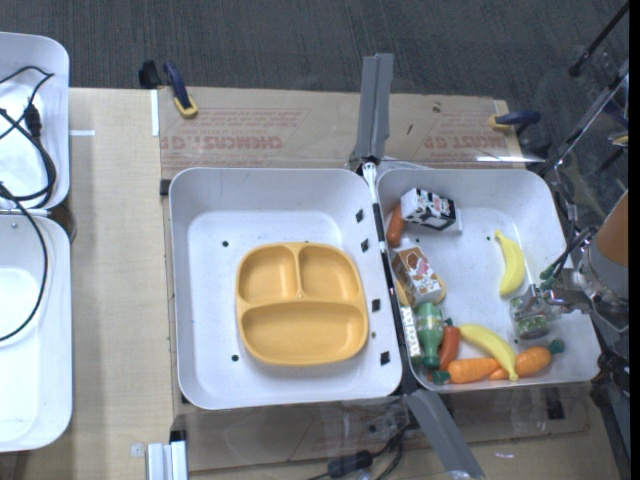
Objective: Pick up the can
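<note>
The can (pixel 529 317), small and silvery with a greenish label, lies near the right wall of the right bin (pixel 470 193), just above the front-right pile of toy food. My gripper (pixel 556 299) reaches in from the right edge and sits right against the can's upper right side, low in the bin. The gripper body hides part of the can, so contact is unclear. The grey arm with its orange band (pixel 612 230) shows at the far right.
Around the can lie two bananas (pixel 511 264) (pixel 490 346), carrots (pixel 533 360) (pixel 472 370), a green bottle (pixel 428 330), a brown box (pixel 418 275) and a black-and-white carton (pixel 428 209). The left bin (pixel 200 268) holds a yellow divided plate (pixel 300 301).
</note>
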`<state>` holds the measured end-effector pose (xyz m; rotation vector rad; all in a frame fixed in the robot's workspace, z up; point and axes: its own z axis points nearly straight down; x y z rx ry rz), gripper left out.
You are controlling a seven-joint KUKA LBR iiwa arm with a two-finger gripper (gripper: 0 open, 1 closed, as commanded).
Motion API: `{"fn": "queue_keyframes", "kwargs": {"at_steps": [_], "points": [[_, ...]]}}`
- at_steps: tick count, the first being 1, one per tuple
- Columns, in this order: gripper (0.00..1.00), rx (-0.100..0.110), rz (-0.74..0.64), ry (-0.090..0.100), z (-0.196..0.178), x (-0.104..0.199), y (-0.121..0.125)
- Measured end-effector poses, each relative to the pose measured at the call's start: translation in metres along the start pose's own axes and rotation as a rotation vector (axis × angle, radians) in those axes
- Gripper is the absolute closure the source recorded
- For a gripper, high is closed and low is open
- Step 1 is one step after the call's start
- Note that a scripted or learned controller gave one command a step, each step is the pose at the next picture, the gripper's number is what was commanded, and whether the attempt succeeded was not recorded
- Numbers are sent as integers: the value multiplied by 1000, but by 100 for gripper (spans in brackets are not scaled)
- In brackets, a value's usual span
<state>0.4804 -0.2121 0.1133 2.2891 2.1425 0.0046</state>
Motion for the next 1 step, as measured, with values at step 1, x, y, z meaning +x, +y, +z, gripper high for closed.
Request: {"fn": "queue_keyframes", "kwargs": {"at_steps": [1], "points": [[100, 8, 35, 1, -113, 37, -4]]}}
